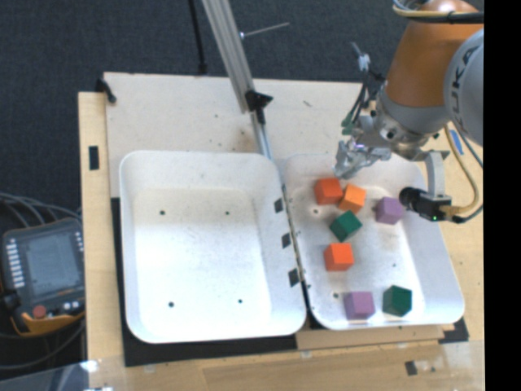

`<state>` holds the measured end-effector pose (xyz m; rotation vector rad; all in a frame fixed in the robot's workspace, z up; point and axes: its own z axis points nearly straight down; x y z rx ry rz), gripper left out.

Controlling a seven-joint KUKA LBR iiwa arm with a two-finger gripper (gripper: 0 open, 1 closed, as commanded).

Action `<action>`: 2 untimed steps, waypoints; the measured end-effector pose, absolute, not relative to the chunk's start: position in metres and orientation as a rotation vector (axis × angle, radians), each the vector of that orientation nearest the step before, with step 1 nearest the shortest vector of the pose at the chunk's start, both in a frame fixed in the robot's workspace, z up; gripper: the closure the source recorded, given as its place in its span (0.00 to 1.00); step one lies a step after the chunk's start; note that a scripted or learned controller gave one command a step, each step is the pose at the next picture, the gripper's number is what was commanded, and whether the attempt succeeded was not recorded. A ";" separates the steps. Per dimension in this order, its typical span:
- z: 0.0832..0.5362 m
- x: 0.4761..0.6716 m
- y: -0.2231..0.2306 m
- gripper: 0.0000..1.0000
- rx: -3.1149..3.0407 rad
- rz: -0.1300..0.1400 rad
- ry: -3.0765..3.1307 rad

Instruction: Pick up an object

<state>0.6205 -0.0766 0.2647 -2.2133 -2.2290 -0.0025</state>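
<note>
Over the right bin (444, 287), the grey arm with its orange band reaches in from the right, and its end effector (352, 164) hangs near the bin's far rim, just above and beside the upper orange cube (328, 191). Whether its fingers are wide or narrow I cannot tell, since they blur together against the white floor; nothing is visibly held between them.

Seven blocks lie in that bin. The upper orange cube touches a smaller, lighter orange block (355, 197) on its right. Just below those two sits a dark green cube (345, 225), tilted on its corner. A purple block (389, 210) rests to the right, near a black fitting at the bin's edge. Another orange cube (339, 256) lies near the middle. At the near end, a purple cube (358, 304) and a green cube (397, 300) stand side by side, slightly apart.

The left bin (130, 218) sits beside it on the surface (171, 108), their rims touching.
</note>
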 end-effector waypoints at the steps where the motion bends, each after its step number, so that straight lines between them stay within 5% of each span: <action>1: 0.270 0.607 -0.029 1.00 -2.213 -0.003 -2.229; 2: 0.263 0.584 0.029 1.00 -2.211 -0.001 -2.229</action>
